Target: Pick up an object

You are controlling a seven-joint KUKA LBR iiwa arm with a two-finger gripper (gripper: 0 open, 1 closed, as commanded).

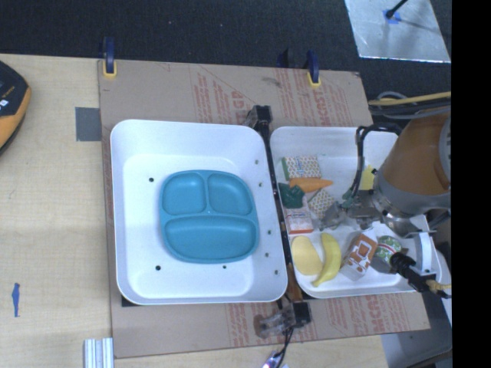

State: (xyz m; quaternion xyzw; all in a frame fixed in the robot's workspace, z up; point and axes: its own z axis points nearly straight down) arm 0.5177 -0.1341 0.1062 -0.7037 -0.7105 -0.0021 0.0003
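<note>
Camera view: gripper (338, 215) low among right bin's (307, 134) crowded items.

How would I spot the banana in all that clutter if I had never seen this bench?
Look at the right white bin, the crowded one. Go to its near edge, toward the bottom of the picture: the banana lies there, just right of a pale yellow rounded fruit. It is the one long, curved, bright yellow thing there.

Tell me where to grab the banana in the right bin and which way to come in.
Grip the banana across its curved middle, coming straight down from above. It lies flat on the bin floor, close beside a yellow lemon-like fruit on one side and a small carton on the other, so a side approach looks blocked.
</note>
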